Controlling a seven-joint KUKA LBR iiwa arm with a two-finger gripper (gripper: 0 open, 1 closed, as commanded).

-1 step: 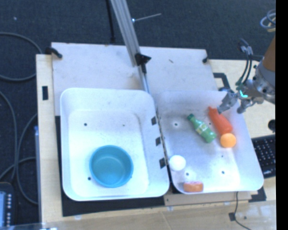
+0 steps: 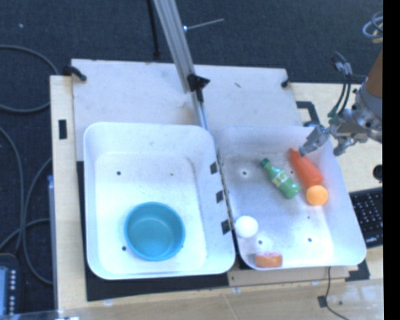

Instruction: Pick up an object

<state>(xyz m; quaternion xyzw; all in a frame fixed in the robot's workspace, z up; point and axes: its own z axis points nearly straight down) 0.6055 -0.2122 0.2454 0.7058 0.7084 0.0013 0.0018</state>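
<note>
Nearest my camera, along the bottom of the frame, I see the front edge of the worktop [image 2: 153,302]. On it sit two white bins. The left bin [image 2: 107,145] holds a blue bowl [image 2: 155,231] in its lower part. The right bin [image 2: 340,239] holds the small things. An orange carrot-shaped piece [image 2: 305,168] lies slanted at its upper right, just beside a green bottle [image 2: 281,179] on its left and an orange ball [image 2: 317,195] below it. A white ball [image 2: 246,227] rests near the bin's left wall, and a small orange and white piece [image 2: 269,259] lies at the bottom edge.

The jaws [image 2: 330,141] hang at the right of the frame, just above the carrot piece's upper end, spread apart, with nothing between them.
</note>
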